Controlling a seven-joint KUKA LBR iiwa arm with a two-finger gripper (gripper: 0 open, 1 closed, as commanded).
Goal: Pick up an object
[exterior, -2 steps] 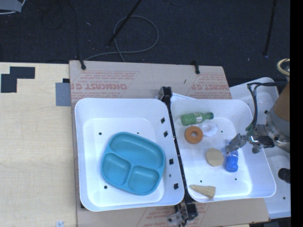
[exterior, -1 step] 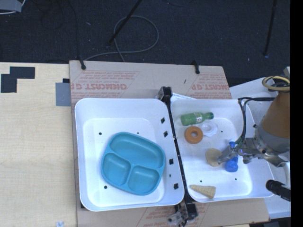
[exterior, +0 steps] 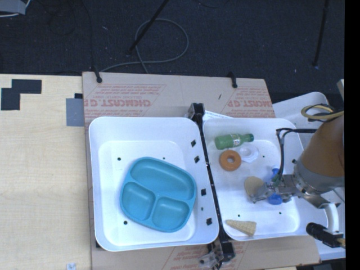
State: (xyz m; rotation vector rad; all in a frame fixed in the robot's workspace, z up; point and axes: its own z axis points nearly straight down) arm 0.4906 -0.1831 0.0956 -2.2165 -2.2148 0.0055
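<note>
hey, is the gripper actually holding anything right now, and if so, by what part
It cannot be told. The gripper sits low in the right bin, right beside a tan object, but no item shows clearly between its fingers.

We see two shallow white bins side by side on a cardboard sheet printed with red lettering. The left bin and the right bin meet at a black divider. Left of them lies a pale wooden benchtop; behind, cables loop over dark carpet.
</note>
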